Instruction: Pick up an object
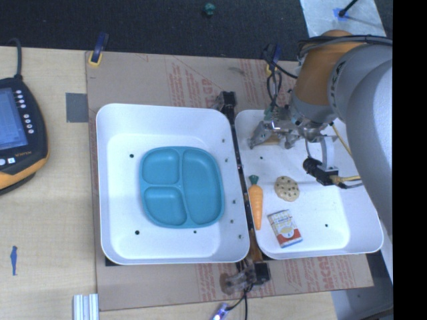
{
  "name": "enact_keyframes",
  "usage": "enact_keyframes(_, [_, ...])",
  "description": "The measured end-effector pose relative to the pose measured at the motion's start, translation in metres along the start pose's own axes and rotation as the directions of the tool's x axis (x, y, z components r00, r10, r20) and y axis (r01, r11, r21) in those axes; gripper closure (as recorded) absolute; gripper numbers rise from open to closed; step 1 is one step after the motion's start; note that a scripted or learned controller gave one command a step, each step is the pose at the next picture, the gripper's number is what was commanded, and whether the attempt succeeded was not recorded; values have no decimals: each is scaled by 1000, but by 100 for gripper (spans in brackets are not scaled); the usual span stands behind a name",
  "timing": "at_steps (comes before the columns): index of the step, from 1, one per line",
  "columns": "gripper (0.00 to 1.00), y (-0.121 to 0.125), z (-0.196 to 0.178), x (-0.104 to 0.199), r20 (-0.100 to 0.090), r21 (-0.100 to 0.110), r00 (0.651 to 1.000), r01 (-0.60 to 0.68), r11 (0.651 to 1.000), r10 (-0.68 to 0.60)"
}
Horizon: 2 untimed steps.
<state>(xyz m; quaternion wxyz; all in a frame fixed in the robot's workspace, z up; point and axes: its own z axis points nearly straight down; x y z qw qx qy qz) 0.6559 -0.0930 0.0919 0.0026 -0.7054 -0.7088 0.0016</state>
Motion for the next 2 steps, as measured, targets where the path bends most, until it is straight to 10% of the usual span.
enact_keyframes(2, [0,0,0,0,0,1,1000,2,1000,-2])
